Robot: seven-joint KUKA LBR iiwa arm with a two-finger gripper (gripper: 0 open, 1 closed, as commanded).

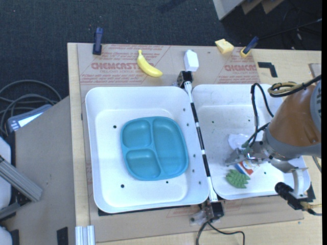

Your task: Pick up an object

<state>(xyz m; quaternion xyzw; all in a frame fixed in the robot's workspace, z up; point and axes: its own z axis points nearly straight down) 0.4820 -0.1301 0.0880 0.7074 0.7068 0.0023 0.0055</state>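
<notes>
My gripper [239, 157] is low in the right bin [219, 101], near its front, reaching in from the right under the orange band of the arm [296, 124]. A small green leafy object [237, 178] lies just in front of it on the bin floor. Right beside the gripper tip sits a small red and white object [247, 168], partly covered by the gripper. Behind the tip lies a crumpled white piece [237, 139]. I cannot make out anything held in the gripper.
The left bin [102, 111] holds a blue divided plate [153, 148]. On the bench behind the bins lie a yellow banana [147, 65], a white object [191, 60], a yellow block [224, 46] and two blue clips [97, 40]. A black cable [258, 103] loops over the right bin.
</notes>
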